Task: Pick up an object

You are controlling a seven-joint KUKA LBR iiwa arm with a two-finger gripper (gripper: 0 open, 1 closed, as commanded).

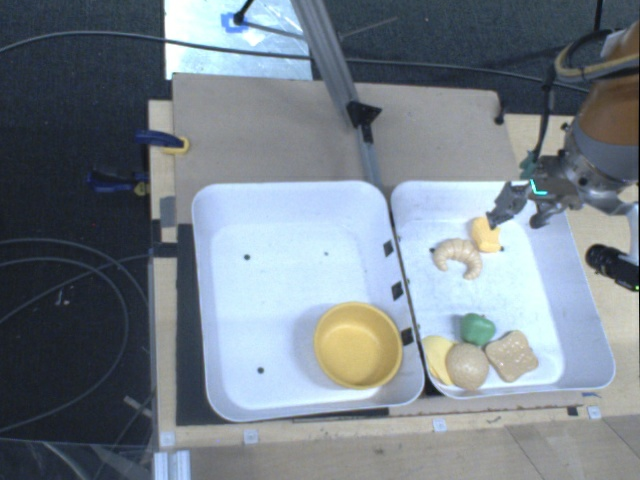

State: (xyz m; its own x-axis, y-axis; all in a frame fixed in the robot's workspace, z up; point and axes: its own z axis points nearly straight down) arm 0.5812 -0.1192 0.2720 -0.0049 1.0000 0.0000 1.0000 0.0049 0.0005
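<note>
The pincer sits low over the far part of the right bin, at the end of the grey arm that comes in from the right. Whether its fingers are apart or together cannot be made out at this size. Its dark tip lies right at the upper edge of a small yellow block, touching it or just above it; nothing shows the block gripped.

Just left of the block, and a little nearer the camera, lies a pale croissant, curved, close to the block but apart from it. Both rest on the bin floor.

Along the near wall of the same bin is a cluster: a green pepper, a toast slice to its right, a tan round ball below the pepper, and a yellow piece at the ball's left, pressed against the bin's left wall. The ball touches the yellow piece and sits just beside the toast.

The left bin adjoins the right one, their rims meeting along black clips. In its near right corner stands a yellow bowl, upright.

Both bins rest on a brown bench. A grey pole slants over it from the far side, and a blue clamp grips its left edge. Black cables loop on the dark floor at left.
</note>
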